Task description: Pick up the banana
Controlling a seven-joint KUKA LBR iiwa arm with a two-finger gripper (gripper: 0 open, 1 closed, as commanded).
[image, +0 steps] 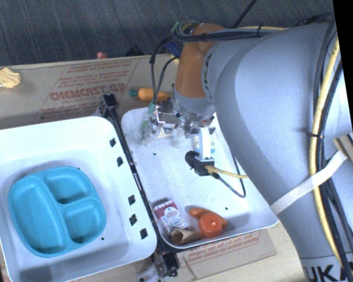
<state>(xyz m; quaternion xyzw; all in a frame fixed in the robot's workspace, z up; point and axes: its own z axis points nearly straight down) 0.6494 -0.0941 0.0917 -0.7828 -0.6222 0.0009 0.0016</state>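
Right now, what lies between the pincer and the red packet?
Bare white bin floor, as the camera view shows: nothing lies on the stretch from the pincer to the red packet.

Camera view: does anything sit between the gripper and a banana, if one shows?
I cannot make out a banana. The gripper is at the far end of the right bin; the arm covers that bin's right side. A red packet and orange item lie at its near end.
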